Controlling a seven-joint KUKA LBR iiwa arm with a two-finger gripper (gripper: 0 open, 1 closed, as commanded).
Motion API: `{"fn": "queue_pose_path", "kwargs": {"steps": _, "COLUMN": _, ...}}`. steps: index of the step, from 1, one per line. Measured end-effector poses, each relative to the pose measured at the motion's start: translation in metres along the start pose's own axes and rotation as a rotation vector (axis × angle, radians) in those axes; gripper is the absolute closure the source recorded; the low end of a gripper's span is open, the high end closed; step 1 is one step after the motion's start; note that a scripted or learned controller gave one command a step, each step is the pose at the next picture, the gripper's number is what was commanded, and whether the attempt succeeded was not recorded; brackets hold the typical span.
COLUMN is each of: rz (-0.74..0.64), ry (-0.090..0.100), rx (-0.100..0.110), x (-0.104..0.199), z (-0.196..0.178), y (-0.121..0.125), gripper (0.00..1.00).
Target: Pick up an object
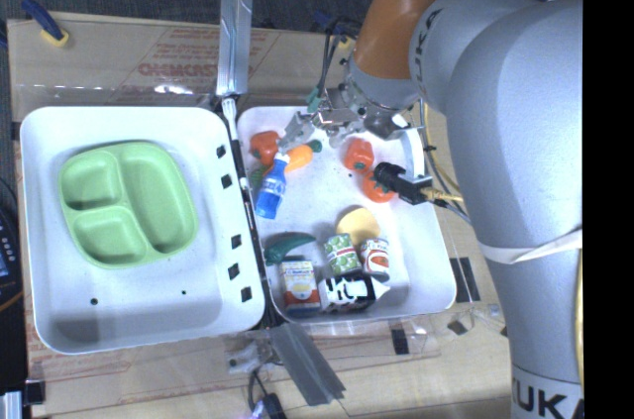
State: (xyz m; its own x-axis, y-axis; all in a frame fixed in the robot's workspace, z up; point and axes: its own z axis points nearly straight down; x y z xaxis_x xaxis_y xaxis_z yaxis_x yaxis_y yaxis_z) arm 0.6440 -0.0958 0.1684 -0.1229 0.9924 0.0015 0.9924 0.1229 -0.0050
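A bench lined with brown cardboard [149, 51] bears two shallow white bins side by side; the right bin [436, 249] holds the clutter, and the gripper [315, 122] hangs low over its far end, its metal fingers spread a little apart with nothing visibly pinched between them; just beneath and beside the fingertips lie an orange carrot-like piece [298, 157] and a red-orange round piece [264, 146], close together; a blue bottle [270, 189] lies tilted next to them, near the divider; to the right sit two more orange-red pieces [365, 165], near a black fitting on the arm; toward the near end stand a yellow round item [358, 225], two small cans [359, 257], a small carton [298, 284] and a black-and-white packet [349, 292], with a dark green thing [287, 245] beside them; the left bin [40, 209] holds a green divided tray [127, 201]; the grey arm [505, 110] with its orange band reaches in from the right.
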Motion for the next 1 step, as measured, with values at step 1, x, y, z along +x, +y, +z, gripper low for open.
{"fn": "queue_pose_path", "kwargs": {"steps": 1, "rz": -0.124, "ry": 0.000, "rx": 0.000, "x": -0.0405, "z": 0.0775, "y": 0.0074, "gripper": 0.00}}
